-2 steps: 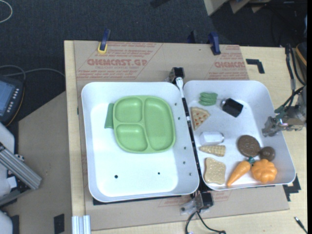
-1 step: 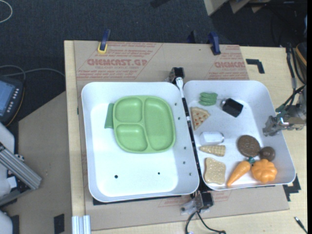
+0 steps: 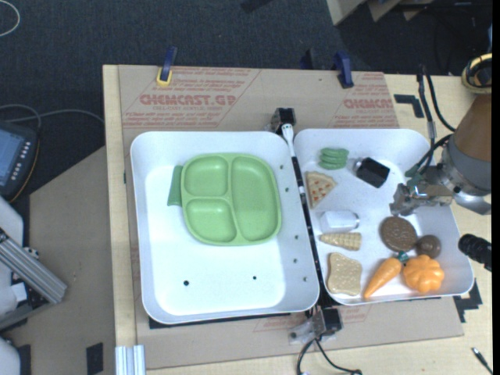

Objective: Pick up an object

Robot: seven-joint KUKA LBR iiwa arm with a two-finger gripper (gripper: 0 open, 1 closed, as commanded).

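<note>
The right bin [image 3: 406,141] holds several toy foods: a green ridged piece [image 3: 333,158], a pizza slice [image 3: 319,187], a white piece [image 3: 340,220], a corn cob [image 3: 342,241], a bread slice [image 3: 344,274], a carrot [image 3: 382,276], an orange pumpkin [image 3: 423,273], a brown cookie [image 3: 398,233], a small dark brown piece [image 3: 428,246] and a black block [image 3: 373,171]. My gripper [image 3: 410,198] hangs over the bin's right side, just above the cookie and right of the black block. I see nothing between its fingers.
The left bin [image 3: 156,248] carries a green divided plate [image 3: 230,198]. A black divider bar [image 3: 297,186] runs between the bins. Clamps [image 3: 165,75] sit at the cardboard's far edge. The arm [image 3: 473,155] comes in from the right.
</note>
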